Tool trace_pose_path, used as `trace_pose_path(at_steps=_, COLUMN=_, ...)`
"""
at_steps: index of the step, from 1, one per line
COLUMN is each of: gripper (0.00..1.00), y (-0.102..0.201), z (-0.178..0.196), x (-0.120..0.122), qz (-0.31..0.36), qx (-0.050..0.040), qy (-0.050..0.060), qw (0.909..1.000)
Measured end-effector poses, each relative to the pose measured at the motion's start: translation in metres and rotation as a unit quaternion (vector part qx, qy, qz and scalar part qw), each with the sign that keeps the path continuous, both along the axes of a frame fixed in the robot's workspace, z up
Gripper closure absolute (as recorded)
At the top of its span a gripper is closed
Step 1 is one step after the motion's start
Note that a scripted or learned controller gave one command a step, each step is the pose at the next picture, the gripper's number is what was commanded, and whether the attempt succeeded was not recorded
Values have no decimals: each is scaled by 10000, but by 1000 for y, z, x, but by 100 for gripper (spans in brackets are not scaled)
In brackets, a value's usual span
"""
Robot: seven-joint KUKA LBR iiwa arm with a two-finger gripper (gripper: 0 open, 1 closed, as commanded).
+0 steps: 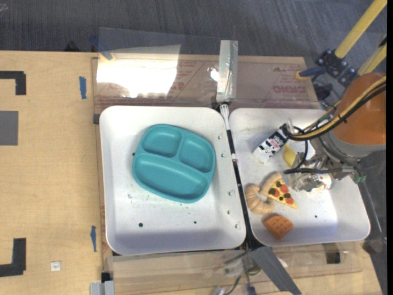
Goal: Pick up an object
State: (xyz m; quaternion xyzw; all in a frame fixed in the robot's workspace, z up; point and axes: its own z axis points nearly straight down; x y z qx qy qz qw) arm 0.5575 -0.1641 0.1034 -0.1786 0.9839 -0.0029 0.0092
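Orange-banded arm [362,118] hangs its end effector [311,180] beside the pizza slice [281,192]; grip state unclear.

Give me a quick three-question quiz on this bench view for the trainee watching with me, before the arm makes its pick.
1. True or false: the teal divided plate lies in the left bin.
2. Which item lies nearest the front edge of the right bin? A) the pizza slice toy B) the orange waffle-like piece C) the black-and-white toy
3. Fill in: the gripper hangs over the ____ bin, just right of the pizza slice toy.

Key
1. True.
2. B; it sits below the croissant toy in the view.
3. Right.
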Motion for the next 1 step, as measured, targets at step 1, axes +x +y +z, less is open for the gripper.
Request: trace_pose_path(at_steps=1, gripper=100, y=39, z=69, x=3, qz=-857, qx=25, qy=33, qw=9963)
